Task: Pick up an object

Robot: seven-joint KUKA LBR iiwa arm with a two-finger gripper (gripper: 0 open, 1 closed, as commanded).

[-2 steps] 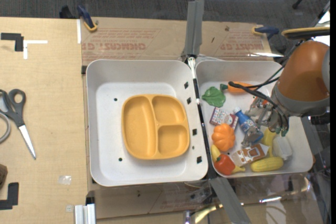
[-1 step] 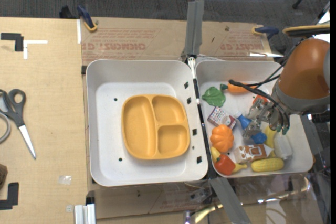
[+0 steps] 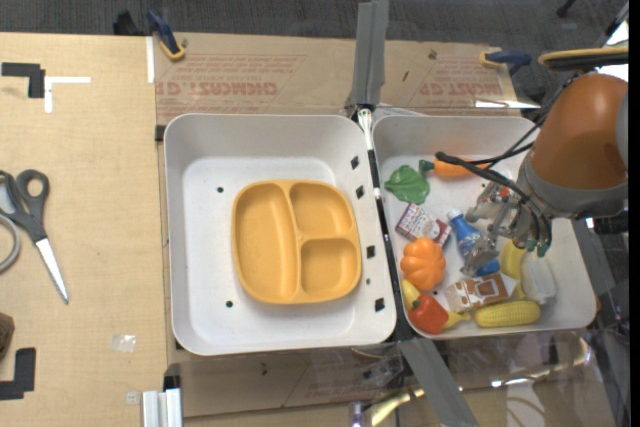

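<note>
We see claw (image 3: 490,233) low in right bin (image 3: 575,315), amid toy clutter beside blue item (image 3: 466,233); grip state we cannot tell. Nothing visibly lifted; we judge pick pending. Yellow tray (image 3: 297,241) in left bin (image 3: 190,215).

Scissors (image 3: 35,225) lie on the wooden bench (image 3: 80,165); 2 blue clamps (image 3: 165,33) pin the cardboard sheet (image 3: 260,80).
</note>
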